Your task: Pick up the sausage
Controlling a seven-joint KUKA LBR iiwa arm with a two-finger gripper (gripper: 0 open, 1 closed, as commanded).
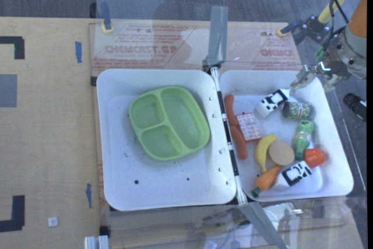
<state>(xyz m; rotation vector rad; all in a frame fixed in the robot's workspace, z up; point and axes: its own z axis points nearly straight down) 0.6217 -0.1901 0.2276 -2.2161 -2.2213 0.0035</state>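
The sausage (235, 125) is long and red-orange. It lies lengthwise along the left wall of the right bin (344, 175), beside a small red-and-white box (249, 126). My gripper (315, 80) hangs over the far right corner of that bin, well to the right of the sausage and apart from it. Its fingers look spread and open, with nothing between them.
The right bin also holds a cow-patterned carton (271, 103), a green can (297, 109), a green bottle (302, 137), a banana (265, 148), a tan disc (281, 153), a red vegetable (315, 155) and a carrot (267, 178). A green divided plate (169, 122) lies in the left bin (116, 183).
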